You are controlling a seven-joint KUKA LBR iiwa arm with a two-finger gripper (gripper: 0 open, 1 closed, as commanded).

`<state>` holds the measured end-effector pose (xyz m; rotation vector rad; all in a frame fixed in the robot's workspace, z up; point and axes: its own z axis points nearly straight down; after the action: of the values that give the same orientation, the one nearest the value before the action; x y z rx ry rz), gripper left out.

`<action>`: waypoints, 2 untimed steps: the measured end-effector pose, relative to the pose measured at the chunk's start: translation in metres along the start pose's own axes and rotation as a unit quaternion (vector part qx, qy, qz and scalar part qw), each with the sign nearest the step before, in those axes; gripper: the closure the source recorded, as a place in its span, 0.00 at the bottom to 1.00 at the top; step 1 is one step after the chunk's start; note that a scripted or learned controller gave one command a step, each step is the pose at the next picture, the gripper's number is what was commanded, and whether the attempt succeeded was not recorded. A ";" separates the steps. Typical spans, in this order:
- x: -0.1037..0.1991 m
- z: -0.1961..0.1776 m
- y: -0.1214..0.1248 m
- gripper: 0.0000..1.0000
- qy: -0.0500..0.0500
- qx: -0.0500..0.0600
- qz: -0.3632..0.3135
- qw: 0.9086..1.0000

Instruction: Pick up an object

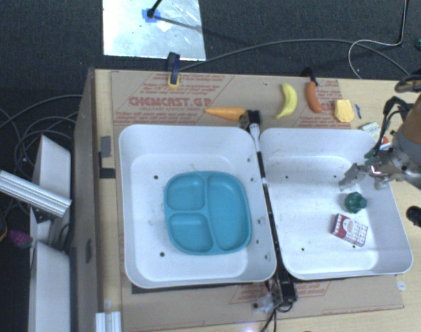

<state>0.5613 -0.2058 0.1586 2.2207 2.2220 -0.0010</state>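
Note:
In the right bin (pixel 314 254) lie a small dark green round object (pixel 354 201) and, just in front of it, a red and white carton (pixel 350 229). My gripper (pixel 365 177) hangs over the bin's right side, just above and behind the green object. Its fingers (pixel 349 179) stand open with nothing between them. The arm comes in from the right edge.
The left bin (pixel 145 158) holds a blue divided plate (pixel 207 211). On the bench behind the bins lie a toy carrot (pixel 224 113), a banana (pixel 288 100), an orange sausage (pixel 312 97) and a yellow wedge (pixel 344 111). Cables run along the bench's back and right.

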 end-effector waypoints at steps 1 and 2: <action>-0.001 0.074 -0.013 0.00 0.000 -0.001 0.000 1.000; 0.000 -0.017 0.089 0.00 -0.001 -0.004 -0.002 1.000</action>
<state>0.6505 -0.2060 0.1759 2.2112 2.2219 0.0056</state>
